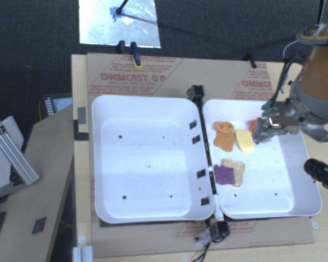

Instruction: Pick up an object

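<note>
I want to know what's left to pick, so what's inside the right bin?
The right bin holds an orange piece, a yellow piece beside it, and a purple piece overlapping a beige one. Something red sits partly covered by the tool.

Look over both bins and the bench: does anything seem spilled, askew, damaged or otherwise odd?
Nothing stands out. The right bin holds an orange piece, a yellow piece and a purple piece lying against a beige one, loosely grouped near the divider. A red item is half hidden beside the tool. The left bin sits square.
</note>
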Controlling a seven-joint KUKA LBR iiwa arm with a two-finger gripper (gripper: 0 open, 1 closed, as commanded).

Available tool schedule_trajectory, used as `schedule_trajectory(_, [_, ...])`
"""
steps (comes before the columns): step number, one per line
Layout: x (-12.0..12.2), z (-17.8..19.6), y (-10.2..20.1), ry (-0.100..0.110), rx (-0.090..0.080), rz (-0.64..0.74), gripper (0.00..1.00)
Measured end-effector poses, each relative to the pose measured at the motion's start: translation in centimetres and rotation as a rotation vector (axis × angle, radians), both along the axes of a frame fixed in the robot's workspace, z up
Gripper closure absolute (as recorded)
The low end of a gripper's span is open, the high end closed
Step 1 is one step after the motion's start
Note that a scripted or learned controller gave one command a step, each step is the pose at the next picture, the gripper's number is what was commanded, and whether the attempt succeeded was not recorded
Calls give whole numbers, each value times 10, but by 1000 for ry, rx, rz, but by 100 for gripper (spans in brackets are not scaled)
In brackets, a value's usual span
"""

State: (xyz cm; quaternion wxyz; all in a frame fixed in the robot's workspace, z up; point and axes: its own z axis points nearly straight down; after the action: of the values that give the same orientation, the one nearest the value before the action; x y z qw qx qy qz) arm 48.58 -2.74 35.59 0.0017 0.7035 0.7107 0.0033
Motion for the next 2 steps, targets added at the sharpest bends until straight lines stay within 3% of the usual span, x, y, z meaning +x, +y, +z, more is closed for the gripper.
schedule_trajectory(1, [3, 152, 42, -14, 0, -2, 100])
schedule_trajectory(2, [0, 40, 89, 15, -2, -2, 100])
